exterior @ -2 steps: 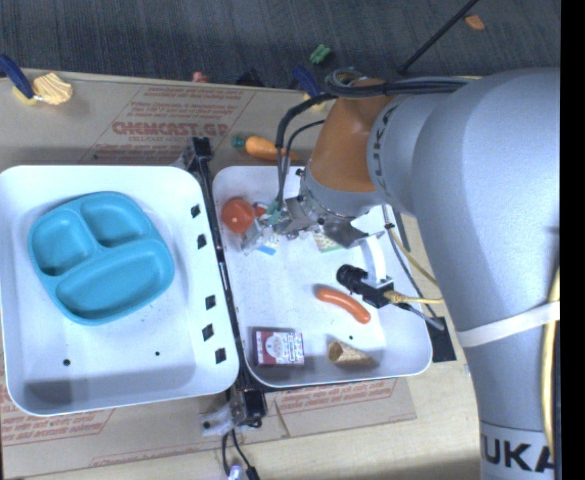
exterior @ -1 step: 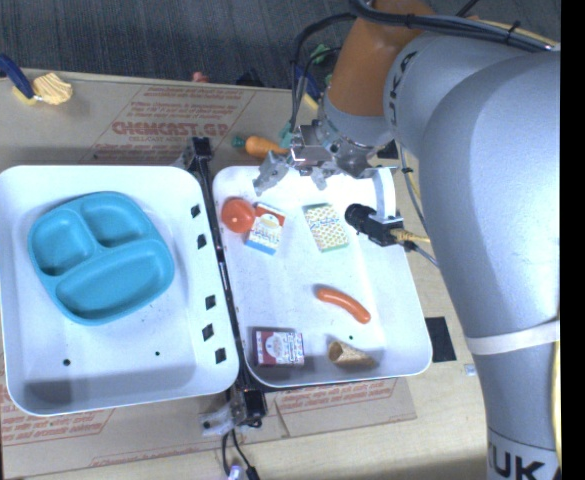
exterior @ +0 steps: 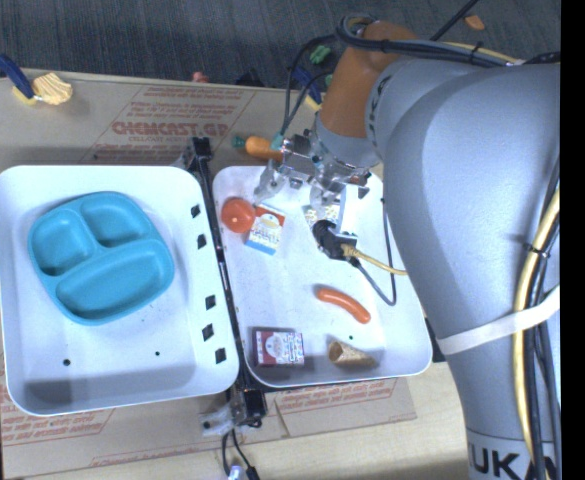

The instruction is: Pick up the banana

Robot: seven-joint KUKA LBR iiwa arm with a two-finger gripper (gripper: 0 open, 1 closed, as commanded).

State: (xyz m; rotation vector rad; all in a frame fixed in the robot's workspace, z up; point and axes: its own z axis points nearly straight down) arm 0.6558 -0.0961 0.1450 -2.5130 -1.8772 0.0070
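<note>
Two white bins sit side by side on a sheet of printed cardboard (exterior: 162, 118). The left bin (exterior: 102, 363) fills the left half of the frame and holds a blue divided plate (exterior: 100, 255) in its upper part. The grey arm (exterior: 462, 178) comes in from the right of the frame, its orange band (exterior: 357, 83) near the top centre. The gripper (exterior: 297, 190) hangs over the upper end of the right bin (exterior: 302, 263). How far it is open cannot be told from this angle, and nothing can be seen in its grasp. Just below and left of the gripper lies a small round red-orange thing (exterior: 237, 214). A little white, blue and yellow carton (exterior: 265, 233) touches that thing's lower right side. Lower in the same bin, towards the frame's centre right, an orange sausage-shaped thing (exterior: 343, 304) lies at a slant. Along the bin's bottom edge are a dark red box (exterior: 277, 347) and, just to its right, a tan wedge (exterior: 351, 352). Outside the bins, a short orange thing (exterior: 262, 148) lies just above the right bin's upper rim. A yellow thing with a blue handle (exterior: 44, 86) lies at the upper left of the frame. Where the banana lies cannot be told from this view.
</note>
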